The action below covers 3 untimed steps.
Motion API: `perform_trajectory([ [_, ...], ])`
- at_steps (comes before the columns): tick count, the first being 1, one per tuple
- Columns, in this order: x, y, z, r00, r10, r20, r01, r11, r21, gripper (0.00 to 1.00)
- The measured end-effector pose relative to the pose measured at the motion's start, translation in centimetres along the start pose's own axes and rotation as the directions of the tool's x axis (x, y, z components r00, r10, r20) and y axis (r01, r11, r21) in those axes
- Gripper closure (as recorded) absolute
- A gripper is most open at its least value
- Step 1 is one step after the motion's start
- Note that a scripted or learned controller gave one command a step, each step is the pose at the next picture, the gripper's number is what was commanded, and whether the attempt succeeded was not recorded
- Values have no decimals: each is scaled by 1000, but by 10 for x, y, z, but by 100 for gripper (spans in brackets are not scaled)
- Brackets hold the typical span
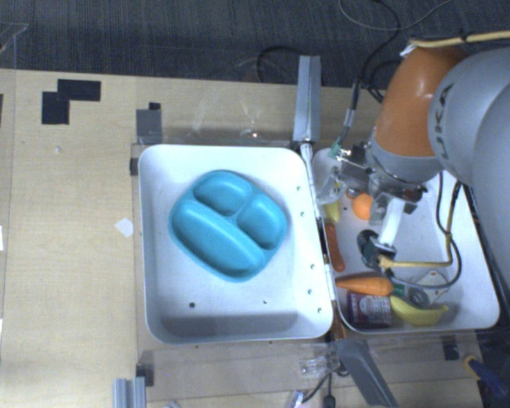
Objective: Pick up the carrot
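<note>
The carrot (365, 286) lies flat near the front of the right bin (484, 300), its thick end pointing right. My gripper (354, 179) hangs over the back left part of that bin, under the orange wrist band. It is well behind the carrot and apart from it. Nothing shows in its grasp. A small orange ball (362, 206) sits just below the gripper.
A yellow banana (419, 314) and a dark can (370, 310) lie right in front of the carrot. A reddish sausage (331, 241) rests along the right bin's left wall. The left bin (157, 313) holds a blue divided plate (229, 222).
</note>
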State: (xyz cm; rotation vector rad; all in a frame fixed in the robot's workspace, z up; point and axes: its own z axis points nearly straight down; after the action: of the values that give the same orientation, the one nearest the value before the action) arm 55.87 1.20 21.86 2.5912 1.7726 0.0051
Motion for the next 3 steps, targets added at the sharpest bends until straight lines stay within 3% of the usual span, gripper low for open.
perform_trajectory([
  [1,-13,-33,34,999,-52,0,52,999,3,0],
  [2,-79,16,34,993,-120,1,120,993,0,0],
  [3,-71,78,131,986,167,-2,-167,986,-5,0],
])
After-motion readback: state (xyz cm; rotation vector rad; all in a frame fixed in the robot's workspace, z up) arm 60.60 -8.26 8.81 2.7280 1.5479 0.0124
